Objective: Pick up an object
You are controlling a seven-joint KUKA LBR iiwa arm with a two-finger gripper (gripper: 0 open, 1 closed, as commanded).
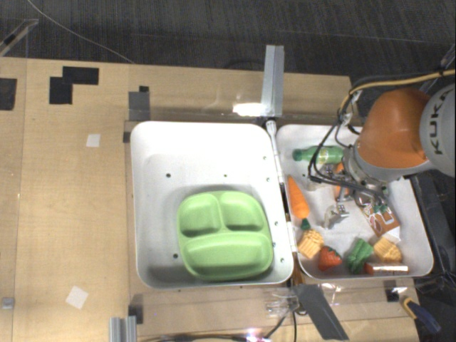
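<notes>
My gripper [336, 212] hangs below the orange band of the arm [392, 130], low over the middle of the right bin [420, 251]. Just left of it lies an orange carrot [298, 199]. A green bottle [317, 154] lies at the bin's back, partly under the arm. Along the front edge sit a yellow waffle-like piece [311, 244], a red strawberry [328, 257], a green pepper [358, 254] and a second yellow piece [387, 248]. A brown packet [385, 221] lies to the gripper's right. I see nothing held in the gripper.
The left bin [153, 162] holds a green divided plate [224, 234] at its front. A metal post [273, 84] stands behind the wall between the bins. Cables [335, 137] loop from the wrist over the right bin's back.
</notes>
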